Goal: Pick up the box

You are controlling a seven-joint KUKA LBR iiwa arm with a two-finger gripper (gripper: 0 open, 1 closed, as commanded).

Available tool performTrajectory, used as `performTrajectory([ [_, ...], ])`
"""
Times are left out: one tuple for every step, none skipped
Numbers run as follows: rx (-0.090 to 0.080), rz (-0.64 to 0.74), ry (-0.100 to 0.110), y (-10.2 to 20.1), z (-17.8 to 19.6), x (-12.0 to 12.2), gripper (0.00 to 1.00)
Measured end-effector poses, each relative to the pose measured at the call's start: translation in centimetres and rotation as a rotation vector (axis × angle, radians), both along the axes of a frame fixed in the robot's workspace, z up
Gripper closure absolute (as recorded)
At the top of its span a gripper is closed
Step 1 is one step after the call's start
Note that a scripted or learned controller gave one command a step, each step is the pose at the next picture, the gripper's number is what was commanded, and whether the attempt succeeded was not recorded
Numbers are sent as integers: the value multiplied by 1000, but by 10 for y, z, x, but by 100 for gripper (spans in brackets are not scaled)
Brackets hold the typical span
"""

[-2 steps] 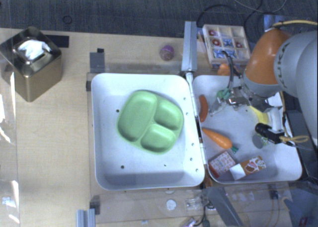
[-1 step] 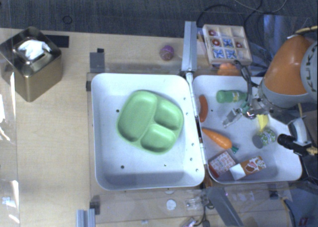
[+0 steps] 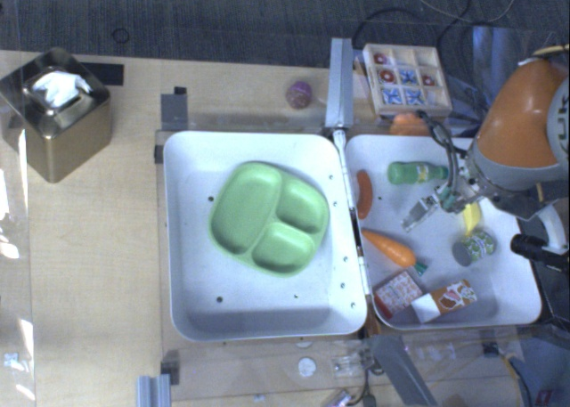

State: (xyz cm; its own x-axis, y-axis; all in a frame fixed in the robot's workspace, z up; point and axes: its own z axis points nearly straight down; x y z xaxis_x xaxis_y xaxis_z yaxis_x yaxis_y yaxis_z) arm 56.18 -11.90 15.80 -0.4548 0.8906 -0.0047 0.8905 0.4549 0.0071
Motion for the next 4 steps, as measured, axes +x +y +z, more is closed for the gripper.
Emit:
performTrajectory([
  [3, -239, -4, 17, -69, 26, 0],
  [1, -153, 0, -15, -33, 46, 0],
  [2, -409, 4, 22, -70, 78, 0],
  [2, -352, -1, -34, -6, 72, 0],
])
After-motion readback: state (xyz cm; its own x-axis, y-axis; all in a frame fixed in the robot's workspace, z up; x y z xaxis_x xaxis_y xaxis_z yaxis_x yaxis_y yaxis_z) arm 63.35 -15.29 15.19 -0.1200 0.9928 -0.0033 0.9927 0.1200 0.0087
